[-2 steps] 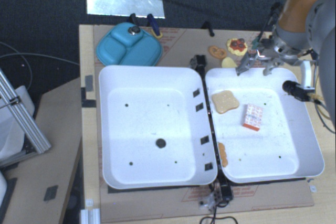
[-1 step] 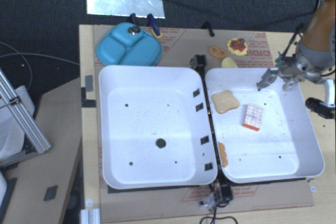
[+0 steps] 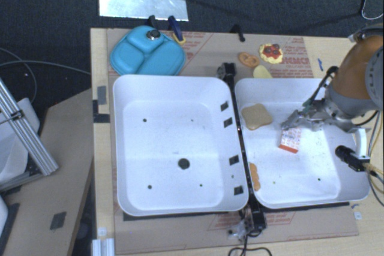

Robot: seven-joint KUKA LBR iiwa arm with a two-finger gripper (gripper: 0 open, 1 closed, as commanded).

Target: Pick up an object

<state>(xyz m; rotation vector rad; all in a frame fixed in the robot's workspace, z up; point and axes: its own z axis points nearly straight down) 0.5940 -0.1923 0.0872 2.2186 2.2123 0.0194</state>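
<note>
Bins (image 3: 126, 93): two; toast slice (image 3: 257, 116): one.

You have two white bins (image 3: 174, 147) — a tan bread slice (image 3: 257, 116), a red-and-white packet (image 3: 290, 141) — and a blue tray (image 3: 147, 54).

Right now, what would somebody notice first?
Probably the grey and orange robot arm reaching in from the right, its claw low over the right bin just above a small red and white packet. A bright blue divided plate sits behind the left bin.
</note>
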